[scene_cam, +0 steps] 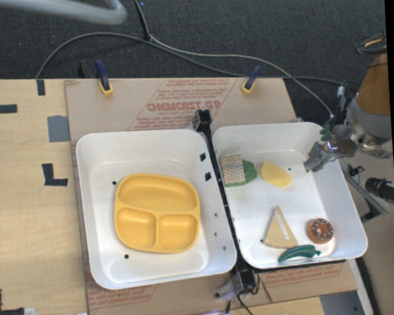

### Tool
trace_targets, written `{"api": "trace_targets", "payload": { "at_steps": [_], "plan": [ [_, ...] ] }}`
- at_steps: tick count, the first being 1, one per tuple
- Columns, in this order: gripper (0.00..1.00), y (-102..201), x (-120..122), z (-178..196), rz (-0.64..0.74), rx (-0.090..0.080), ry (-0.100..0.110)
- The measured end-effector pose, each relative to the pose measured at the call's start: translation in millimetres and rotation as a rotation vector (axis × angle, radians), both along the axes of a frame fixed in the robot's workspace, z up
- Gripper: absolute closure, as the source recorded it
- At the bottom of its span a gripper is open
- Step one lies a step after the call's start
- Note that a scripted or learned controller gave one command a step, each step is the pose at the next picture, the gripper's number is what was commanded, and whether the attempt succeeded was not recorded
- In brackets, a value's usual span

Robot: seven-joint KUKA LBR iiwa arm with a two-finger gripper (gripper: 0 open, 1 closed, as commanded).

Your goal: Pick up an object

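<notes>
In the right bin (285, 133) lie several small objects: a yellow lemon-like piece (275, 174), a green item under a checkered beige piece (236, 170), a tan wedge (280, 229), a frosted donut (319, 230) and a green pepper-like piece (299, 252). My gripper (320, 156) hangs at the bin's right rim, to the right of the yellow piece. Nothing shows between its tips.
The left bin (90, 153) holds a yellow three-compartment plate (157, 212). A black divider clip (202, 120) sits between the bins. Cables run across the back, and two clamps (102, 78) pin the cardboard sheet. The arm comes in over the right edge.
</notes>
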State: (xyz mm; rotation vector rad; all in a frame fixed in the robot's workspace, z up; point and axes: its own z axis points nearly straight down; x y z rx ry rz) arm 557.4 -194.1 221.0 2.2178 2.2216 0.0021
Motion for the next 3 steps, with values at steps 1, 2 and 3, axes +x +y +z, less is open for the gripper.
{"api": "trace_targets", "payload": {
  "at_steps": [1,2,3],
  "plan": [
    [1.00,57,10,-7,0.003,0.001,0.003],
    [1.00,106,5,1,0.005,0.003,0.004],
    [1.00,160,6,-10,0.005,0.002,0.006]
  ]
}}
